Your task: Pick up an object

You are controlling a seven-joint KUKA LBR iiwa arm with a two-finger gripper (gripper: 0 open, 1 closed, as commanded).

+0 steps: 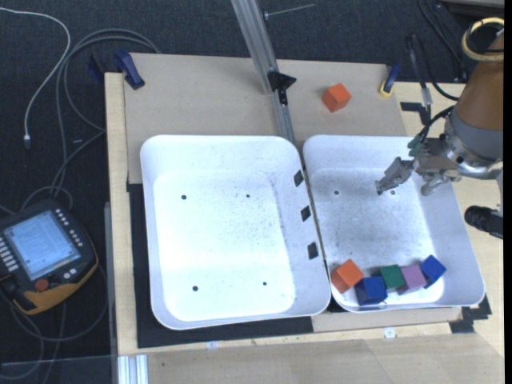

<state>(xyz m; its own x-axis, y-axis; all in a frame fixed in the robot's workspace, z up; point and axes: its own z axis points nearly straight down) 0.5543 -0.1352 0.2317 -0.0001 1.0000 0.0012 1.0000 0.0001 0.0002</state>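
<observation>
Approach step judged in hand. Gripper (412,174) poised over far part of right bin (448,222), jaws spread, nothing held. Cubes clustered at near edge: orange cube (347,274), blue cube (371,290), green cube (392,278). Next: travel nearward, descent over one cube required.

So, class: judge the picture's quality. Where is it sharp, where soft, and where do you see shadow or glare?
Camera view: even, soft lighting; the blocks along the right bin's near edge look crisp; the gripper is slightly soft; the left bin is bright but shows its specks; only faint shadows under the bins' rims.
</observation>
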